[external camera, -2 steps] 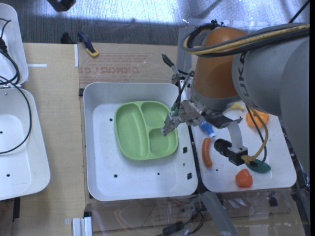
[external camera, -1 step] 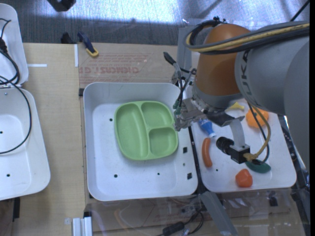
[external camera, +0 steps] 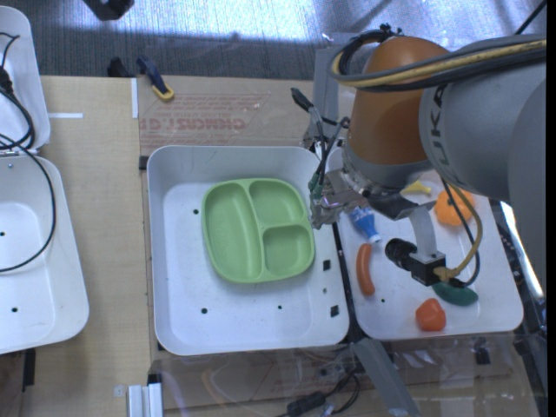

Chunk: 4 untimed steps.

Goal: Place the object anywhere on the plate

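Across the bench point(external camera: 95, 198) sit two shallow white bins, the left bin point(external camera: 174, 259) carrying one green plate point(external camera: 258, 229) with three compartments, all bare — so nothing is placed yet, and I judge the whole pick and carry is left to do. Over the seam between bins hangs the arm point(external camera: 408, 120), its hand point(external camera: 323, 200) just beside the plate's right rim; whether it is open or grips anything, I cannot tell. In the right bin point(external camera: 495, 315) lie the candidates — one orange fruit point(external camera: 453, 207), one dark green piece point(external camera: 458, 294), one red sausage point(external camera: 365, 269), one small orange-red piece point(external camera: 430, 315), one blue-white tube point(external camera: 365, 224)
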{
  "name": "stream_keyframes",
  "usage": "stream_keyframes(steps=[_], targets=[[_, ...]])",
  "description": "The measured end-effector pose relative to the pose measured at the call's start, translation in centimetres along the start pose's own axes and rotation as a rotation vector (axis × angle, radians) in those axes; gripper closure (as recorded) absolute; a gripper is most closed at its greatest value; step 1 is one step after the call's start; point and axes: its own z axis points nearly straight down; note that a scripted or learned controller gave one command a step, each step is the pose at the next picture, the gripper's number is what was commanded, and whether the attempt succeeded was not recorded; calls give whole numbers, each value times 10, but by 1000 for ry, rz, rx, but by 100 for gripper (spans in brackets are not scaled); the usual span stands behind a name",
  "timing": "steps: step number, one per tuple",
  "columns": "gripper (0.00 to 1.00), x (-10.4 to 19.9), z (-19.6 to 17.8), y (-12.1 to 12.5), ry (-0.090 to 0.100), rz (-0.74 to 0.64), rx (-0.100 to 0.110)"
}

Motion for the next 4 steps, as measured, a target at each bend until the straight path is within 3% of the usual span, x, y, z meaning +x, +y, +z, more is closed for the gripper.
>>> stream_keyframes(steps=[1,2,3,4], targets=[[0,0,0,0,0,0,0],[100,-2,-8,0,-2,1,2],[0,-2,-8,0,-2,1,2],[100,-4,-16,0,-4,2,5]])
